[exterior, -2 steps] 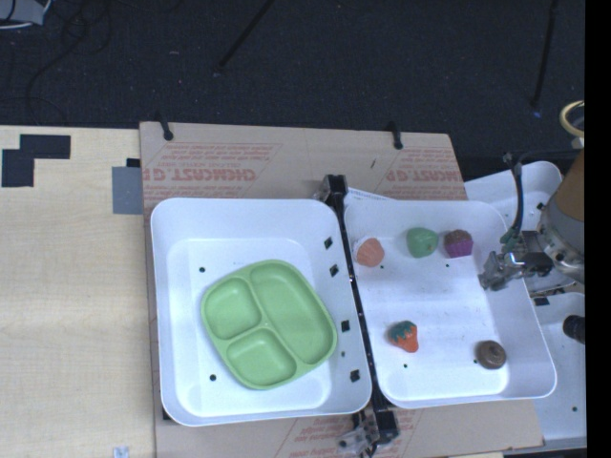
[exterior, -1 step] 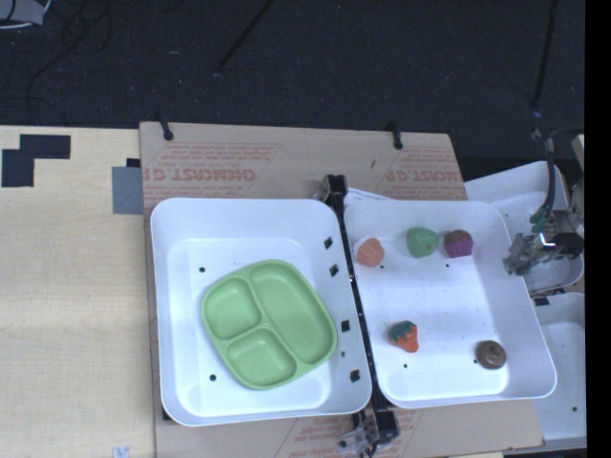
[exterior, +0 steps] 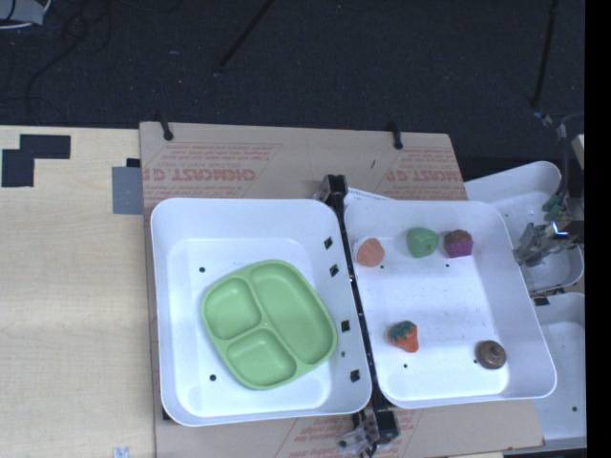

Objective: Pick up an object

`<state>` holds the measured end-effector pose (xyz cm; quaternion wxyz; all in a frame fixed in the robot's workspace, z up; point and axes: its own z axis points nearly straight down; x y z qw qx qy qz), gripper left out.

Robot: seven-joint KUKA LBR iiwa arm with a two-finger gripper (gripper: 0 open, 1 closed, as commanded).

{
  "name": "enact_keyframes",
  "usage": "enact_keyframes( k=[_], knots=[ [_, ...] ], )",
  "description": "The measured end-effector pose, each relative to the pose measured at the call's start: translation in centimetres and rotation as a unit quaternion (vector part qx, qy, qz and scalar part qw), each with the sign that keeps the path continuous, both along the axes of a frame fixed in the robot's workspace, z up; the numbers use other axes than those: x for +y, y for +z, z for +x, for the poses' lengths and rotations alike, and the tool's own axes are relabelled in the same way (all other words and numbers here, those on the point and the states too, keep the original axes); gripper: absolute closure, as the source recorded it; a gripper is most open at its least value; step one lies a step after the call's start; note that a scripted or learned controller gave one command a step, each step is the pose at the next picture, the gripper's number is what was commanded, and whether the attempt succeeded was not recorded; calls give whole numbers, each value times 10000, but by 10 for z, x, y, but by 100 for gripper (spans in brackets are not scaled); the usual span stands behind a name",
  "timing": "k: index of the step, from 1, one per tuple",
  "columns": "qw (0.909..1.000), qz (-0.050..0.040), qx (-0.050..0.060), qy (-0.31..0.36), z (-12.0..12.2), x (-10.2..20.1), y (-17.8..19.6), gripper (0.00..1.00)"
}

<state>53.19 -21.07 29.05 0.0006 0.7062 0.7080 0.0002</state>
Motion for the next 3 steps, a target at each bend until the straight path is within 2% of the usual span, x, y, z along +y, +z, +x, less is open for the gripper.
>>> enact_keyframes(
  k=[1,2,3],
  knots=[
    [10000,13,19,4,-11,46,-2,100],
    [10000,18,30,8,-16,101,-23,100],
    [10000,14,27,8,-13,150,-36,100]
  ],
)
